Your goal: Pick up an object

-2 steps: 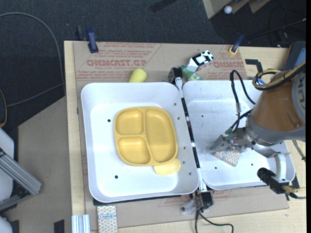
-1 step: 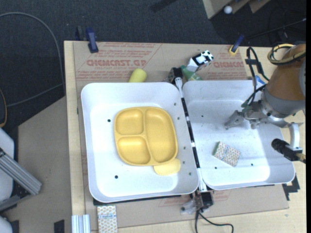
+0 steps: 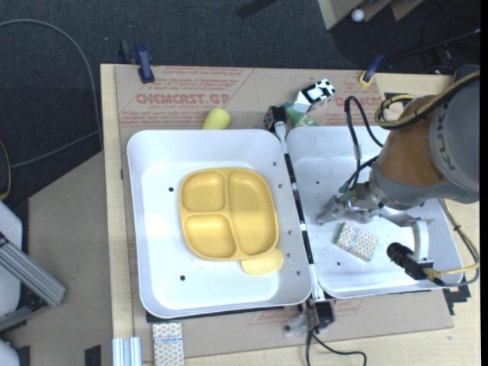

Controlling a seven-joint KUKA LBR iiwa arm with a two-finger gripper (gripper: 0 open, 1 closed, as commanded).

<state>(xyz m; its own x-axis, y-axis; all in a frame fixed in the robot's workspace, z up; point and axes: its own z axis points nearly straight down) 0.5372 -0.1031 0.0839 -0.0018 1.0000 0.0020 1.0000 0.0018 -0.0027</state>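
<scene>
Nearest the camera, at the bench's front edge, a small patterned packet (image 3: pixel 168 341) is seen lying outside the bins.

Left bin (image 3: pixel 145 204): a yellow divided plate (image 3: pixel 227 212) with three compartments is laid near the middle. A pale yellow flat piece (image 3: pixel 263 263) is tucked against the plate's near right corner, touching it.

Right bin (image 3: pixel 328 158): a small speckled rectangular pad (image 3: pixel 356 241) is found lying flat and tilted, towards the near half of the bin floor. The gripper (image 3: pixel 335 208) is seen just beyond the pad and to its left, low over the bin floor, apart from the pad. Whether its jaws are open or closed cannot be told; nothing is seen held. The arm's orange band (image 3: pixel 408 155) is noted above the wrist, entering from the right.

Farther back, on the brown board (image 3: pixel 183 97) behind the bins: a yellow object (image 3: pixel 216 118) just beyond the left bin's rim, and a black-and-white object (image 3: pixel 316 92) near the gap between the bins.
</scene>
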